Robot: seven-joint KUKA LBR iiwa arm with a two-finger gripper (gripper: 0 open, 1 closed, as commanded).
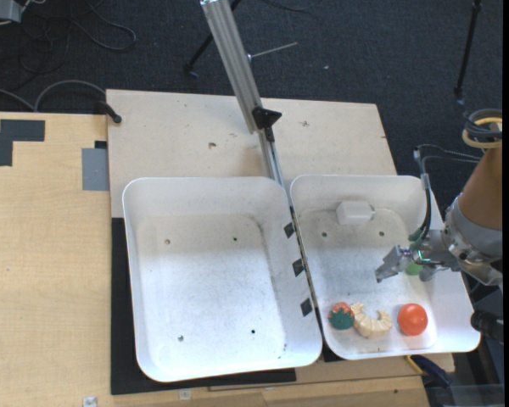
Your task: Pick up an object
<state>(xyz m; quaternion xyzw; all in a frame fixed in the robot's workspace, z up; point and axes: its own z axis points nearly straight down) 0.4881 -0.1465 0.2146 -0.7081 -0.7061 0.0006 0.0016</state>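
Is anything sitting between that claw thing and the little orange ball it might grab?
Nothing visible does. The end effector hangs over the right bin, and bare white floor lies between it and the orange ball. The cream piece sits to the ball's left, off that path.

Probably a robotics lab: white bins (205,195), aluminium rail (235,58), cables (59,87) on dark carpet.
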